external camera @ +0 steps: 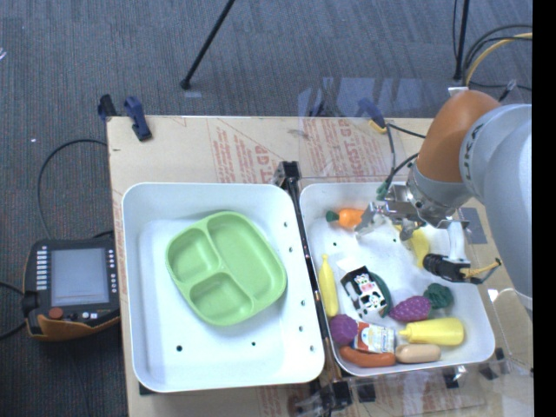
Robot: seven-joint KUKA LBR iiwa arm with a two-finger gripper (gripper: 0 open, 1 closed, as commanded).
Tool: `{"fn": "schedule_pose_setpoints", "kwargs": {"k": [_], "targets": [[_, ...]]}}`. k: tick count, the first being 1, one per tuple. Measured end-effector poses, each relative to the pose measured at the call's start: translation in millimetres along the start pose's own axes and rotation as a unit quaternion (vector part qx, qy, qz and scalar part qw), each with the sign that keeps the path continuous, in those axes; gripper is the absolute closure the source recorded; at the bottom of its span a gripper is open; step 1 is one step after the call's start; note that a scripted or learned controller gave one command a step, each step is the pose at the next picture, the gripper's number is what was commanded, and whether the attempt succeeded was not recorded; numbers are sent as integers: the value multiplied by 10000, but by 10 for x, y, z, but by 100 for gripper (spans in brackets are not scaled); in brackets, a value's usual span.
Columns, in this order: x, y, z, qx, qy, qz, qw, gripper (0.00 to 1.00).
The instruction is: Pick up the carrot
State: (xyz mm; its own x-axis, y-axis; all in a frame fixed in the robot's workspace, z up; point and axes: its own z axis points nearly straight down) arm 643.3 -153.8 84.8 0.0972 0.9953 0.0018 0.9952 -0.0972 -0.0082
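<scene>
Carrot [350, 218] in right bin [483, 320], among toy foods | left bin [139, 233]: green plate [226, 268] | hand [387, 215] grip: cannot tell

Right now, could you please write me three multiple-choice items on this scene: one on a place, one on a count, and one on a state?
1. Where does the green plate lie?
A. In the left bin
B. In the right bin
C. On the floor

2. How many compartments does the green plate have?
A. One
B. Three
C. Five

3. How does the carrot stand with the pincer?
A. Lifted high above the bench
B. Lying in the right bin beside the pincer
C. Resting on the green plate

Answers:
1. A, the plate sits alone on the left bin floor.
2. B, two smaller wells and one larger one show.
3. B, the carrot rests near the far wall of the right bin, just left of the pincer.
</scene>
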Motion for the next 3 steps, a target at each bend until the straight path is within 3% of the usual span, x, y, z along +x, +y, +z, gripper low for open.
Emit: {"fn": "schedule_pose_setpoints", "kwargs": {"k": [1, 2, 3], "targets": [[648, -67, -9, 21, 9, 1652, 9863, 0], [649, -69, -110, 44, 0, 1624, 9867, 100], [639, -626, -6, 7, 4, 607, 9982, 100]]}}
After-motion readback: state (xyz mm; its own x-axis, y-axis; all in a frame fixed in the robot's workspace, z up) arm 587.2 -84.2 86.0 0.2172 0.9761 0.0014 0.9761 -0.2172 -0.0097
